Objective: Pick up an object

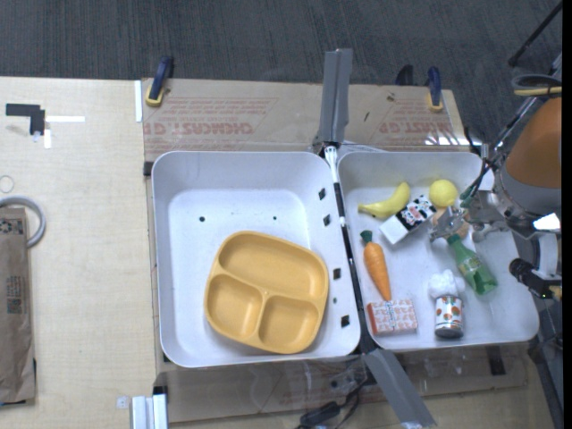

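My gripper (454,224) hangs low in the right bin (509,329), near its right side. It is right over the top end of a green bottle (472,266) that lies slanting toward the bin's front right. A yellow lemon (442,191) and a black-and-white cow-patterned box (407,219) sit just left of the gripper. A banana (386,202) lies further left, and an orange carrot (377,267) lies along the left wall. A small can (449,315), a white lump (442,284) and a red patterned box (392,316) sit at the front.
The left bin (179,239) holds a yellow divided tray (265,290). A grey divider (335,105) stands between the bins at the back. The orange-banded arm (541,150) comes in from the right edge. A brown paper bag (13,302) lies on the far-left bench.
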Robot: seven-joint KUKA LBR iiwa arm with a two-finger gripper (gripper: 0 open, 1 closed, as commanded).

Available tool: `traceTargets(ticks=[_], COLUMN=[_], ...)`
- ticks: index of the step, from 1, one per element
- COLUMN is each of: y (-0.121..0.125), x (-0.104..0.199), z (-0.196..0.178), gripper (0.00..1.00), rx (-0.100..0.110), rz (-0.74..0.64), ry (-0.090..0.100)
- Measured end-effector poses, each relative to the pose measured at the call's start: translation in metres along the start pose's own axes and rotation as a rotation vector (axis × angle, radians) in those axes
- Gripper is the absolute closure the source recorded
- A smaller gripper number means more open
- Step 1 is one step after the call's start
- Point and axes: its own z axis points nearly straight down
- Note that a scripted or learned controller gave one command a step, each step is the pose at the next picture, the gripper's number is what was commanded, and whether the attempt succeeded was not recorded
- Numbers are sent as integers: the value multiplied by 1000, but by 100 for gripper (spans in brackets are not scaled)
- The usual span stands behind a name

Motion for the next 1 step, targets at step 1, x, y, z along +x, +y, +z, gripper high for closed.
traceTargets(ticks=[1], y=[0], x=[-3], z=[-10], gripper=[100], rx=[0], rz=[2], ry=[-7])
